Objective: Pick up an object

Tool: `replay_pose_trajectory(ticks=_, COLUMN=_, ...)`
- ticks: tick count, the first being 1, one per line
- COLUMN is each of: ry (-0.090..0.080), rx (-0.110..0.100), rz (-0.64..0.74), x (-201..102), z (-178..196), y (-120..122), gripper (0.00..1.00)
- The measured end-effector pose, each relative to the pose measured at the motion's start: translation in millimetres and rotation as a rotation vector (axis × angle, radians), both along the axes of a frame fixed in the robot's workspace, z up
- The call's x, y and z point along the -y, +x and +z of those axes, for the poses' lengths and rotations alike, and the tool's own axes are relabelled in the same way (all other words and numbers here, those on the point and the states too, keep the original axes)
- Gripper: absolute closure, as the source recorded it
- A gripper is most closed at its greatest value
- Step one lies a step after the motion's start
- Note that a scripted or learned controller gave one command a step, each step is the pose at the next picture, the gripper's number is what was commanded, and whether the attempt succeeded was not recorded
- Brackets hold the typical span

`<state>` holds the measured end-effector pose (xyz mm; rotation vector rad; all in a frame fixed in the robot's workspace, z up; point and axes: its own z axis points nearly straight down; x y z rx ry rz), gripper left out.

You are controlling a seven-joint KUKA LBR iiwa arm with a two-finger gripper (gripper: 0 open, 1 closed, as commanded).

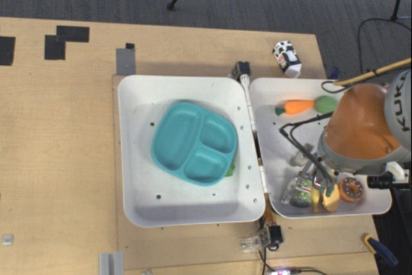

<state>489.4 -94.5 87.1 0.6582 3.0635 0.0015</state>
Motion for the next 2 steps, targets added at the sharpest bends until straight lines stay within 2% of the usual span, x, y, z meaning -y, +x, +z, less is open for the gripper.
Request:
replay_pose_trajectory(ticks=1, ry=0.0, rx=0.009, rz=-0.003, x=-0.5, z=11.7, y=3.0, gripper=1.0)
replay_pose_trajectory(ticks=2, ry=0.002, rx=0.0, rz=-0.037, x=-64.6, z=98.6, y=7.7, gripper=1.0)
